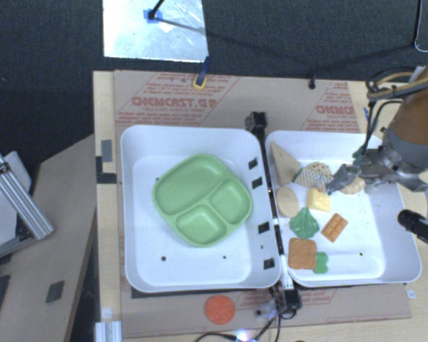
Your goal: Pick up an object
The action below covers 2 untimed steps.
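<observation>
The end effector (340, 182) sits low at the upper middle of the right bin (396, 262), its tip against a speckled round piece (315, 173) and a yellow block (318, 200); how far it is open cannot be told. A green divided plate (202, 199) lies in the left bin (139, 262).
</observation>
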Each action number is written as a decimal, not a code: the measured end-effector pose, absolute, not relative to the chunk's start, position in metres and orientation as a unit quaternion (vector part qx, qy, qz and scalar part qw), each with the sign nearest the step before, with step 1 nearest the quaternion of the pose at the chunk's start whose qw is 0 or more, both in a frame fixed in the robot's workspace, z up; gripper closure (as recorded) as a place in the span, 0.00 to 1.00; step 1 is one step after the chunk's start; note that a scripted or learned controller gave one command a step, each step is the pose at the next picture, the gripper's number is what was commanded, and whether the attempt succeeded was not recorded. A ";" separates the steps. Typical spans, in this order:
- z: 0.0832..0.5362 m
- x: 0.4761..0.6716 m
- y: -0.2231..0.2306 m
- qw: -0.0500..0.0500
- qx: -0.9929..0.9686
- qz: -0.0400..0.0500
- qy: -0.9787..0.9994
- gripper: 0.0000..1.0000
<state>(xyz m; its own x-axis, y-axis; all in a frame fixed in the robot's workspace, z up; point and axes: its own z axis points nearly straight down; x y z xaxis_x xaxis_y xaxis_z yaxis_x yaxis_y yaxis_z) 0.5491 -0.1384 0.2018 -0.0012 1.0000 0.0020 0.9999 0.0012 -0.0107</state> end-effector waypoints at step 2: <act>0.158 0.562 -0.137 0.001 -0.706 0.000 -0.708 0.00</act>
<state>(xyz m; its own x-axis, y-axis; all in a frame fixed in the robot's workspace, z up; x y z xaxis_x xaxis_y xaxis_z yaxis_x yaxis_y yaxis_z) 0.5621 -0.1368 0.1578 -0.0029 1.0000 0.0004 1.0000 0.0029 -0.0017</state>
